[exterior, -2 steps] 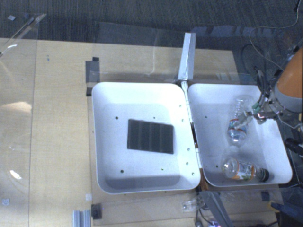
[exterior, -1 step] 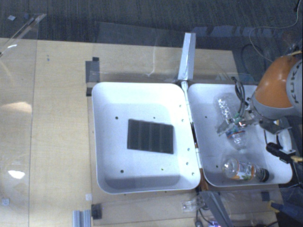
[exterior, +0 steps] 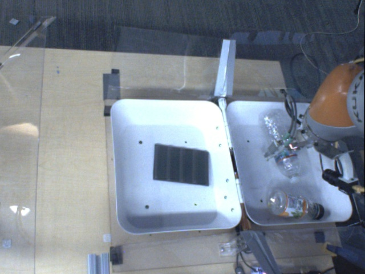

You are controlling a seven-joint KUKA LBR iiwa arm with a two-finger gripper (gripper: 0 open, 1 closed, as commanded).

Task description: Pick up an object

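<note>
The arm's gripper (exterior: 283,148) hangs low in the right bin (exterior: 251,170) beside a crumpled clear bottle (exterior: 274,127), its grip impossible to judge from here, another bottle (exterior: 292,205) lying nearby.

Both bins, left (exterior: 122,153) and right (exterior: 251,124), look like smooth, slightly glossy white plastic. A ribbed, matt dark pad (exterior: 181,164) lies in the left one. In the right, a clear glossy plastic bottle (exterior: 293,205) and crinkled shiny wrapping (exterior: 274,127). The bench (exterior: 68,153) looks like pale matt wood.
</note>
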